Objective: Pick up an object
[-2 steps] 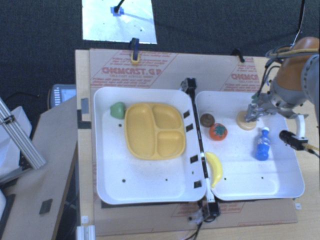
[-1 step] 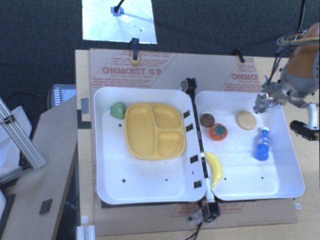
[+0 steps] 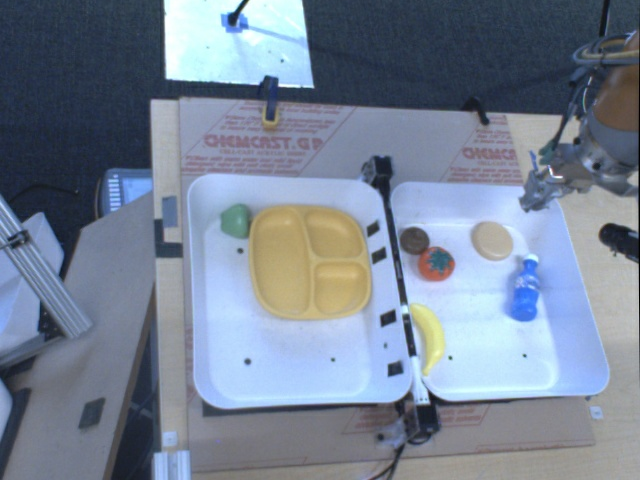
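Yellow banana (image 3: pixel 430 336) is seen lowest in the right bin (image 3: pixel 575 368). Beyond it, a blue bottle (image 3: pixel 524 290), a tomato (image 3: pixel 436 263) and a tan disc (image 3: pixel 491 240) are found. Farthest, the pincer (image 3: pixel 537 194) is held over the bin's corner.

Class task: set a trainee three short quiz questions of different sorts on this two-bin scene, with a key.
1. True or false: the yellow tray lies in the left bin.
2. Which thing lies nearest the blue bottle? A the green ball; B the beige disc; C the banana
3. Fill in: the gripper hangs over the right bin's ____ corner.

Key: 1 true. 2 B. 3 far right; it holds nothing visible.
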Controlling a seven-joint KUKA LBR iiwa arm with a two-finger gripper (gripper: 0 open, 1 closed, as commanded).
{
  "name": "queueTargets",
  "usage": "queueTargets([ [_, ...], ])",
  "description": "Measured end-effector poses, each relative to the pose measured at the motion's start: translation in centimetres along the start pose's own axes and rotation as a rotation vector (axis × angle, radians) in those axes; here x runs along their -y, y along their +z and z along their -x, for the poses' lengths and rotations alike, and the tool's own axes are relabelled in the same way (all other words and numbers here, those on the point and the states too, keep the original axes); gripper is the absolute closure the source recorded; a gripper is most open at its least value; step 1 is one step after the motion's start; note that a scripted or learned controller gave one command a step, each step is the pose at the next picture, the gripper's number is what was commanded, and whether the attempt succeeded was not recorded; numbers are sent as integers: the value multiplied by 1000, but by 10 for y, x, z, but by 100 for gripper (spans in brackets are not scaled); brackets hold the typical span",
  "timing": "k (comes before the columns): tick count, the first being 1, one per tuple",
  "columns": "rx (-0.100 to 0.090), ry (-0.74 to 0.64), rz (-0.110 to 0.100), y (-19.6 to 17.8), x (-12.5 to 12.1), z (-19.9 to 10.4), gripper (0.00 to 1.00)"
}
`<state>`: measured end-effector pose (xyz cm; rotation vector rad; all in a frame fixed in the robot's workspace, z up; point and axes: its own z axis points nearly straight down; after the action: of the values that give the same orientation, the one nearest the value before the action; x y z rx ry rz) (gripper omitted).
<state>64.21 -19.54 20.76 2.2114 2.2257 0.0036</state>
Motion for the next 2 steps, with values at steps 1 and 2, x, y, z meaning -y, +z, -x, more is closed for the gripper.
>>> queueTargets([
  [1,1,0,3,-62,-4,-3,100],
  [2,0,0,-1,-68,-5,-3,100],
])
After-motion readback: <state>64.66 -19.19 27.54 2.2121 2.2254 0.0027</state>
